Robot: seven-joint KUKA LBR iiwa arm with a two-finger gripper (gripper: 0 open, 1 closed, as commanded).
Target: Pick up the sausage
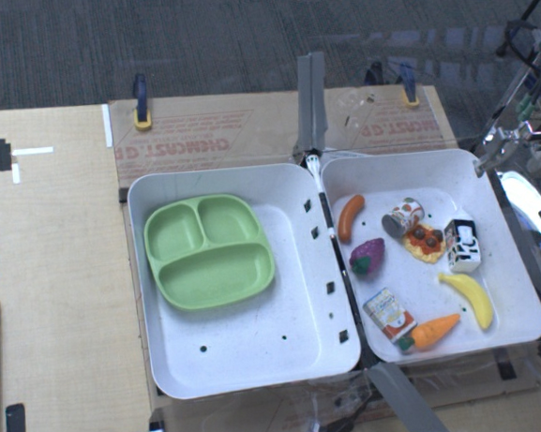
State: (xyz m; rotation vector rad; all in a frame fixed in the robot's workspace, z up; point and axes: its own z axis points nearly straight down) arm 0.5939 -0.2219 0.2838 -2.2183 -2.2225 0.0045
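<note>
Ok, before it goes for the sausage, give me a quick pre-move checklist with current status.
1. Sausage located, upper left of the right bin: ok.
2. Nothing lying on top of the sausage: ok.
3. Room around it: the eggplant sits just below and the bin's left wall is close beside; cannot tell if there is enough room.
4. Other toys apart from it: the can and pizza slice lie off to its right: ok.
5. Gripper position and jaws: cannot tell.
6. Green plate in the left bin, out of the path: ok.
</note>
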